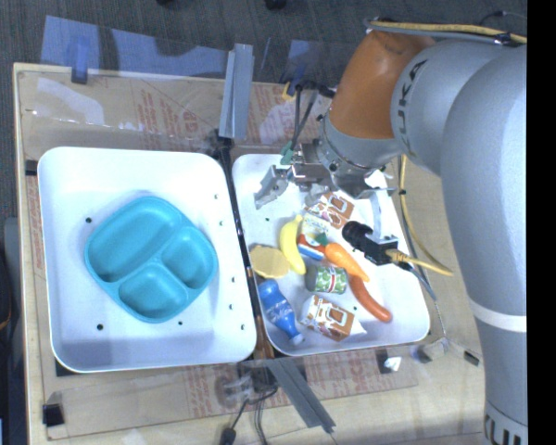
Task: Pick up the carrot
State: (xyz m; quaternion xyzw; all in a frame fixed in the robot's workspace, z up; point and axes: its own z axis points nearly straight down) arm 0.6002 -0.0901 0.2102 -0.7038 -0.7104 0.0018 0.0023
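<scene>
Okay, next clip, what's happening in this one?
A KUKA arm reaches in from the right over the right bin, its end effector near the bin's far left corner, with nothing visibly between its fingers. The carrot lies untouched among a banana, a blue bottle and small cartons. The left bin holds a blue divided tray.

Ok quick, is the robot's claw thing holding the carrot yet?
End effector: open, holding nothing, above the top-left part of the right white bin; the long orange carrot lies apart from it among the toy food.
</scene>
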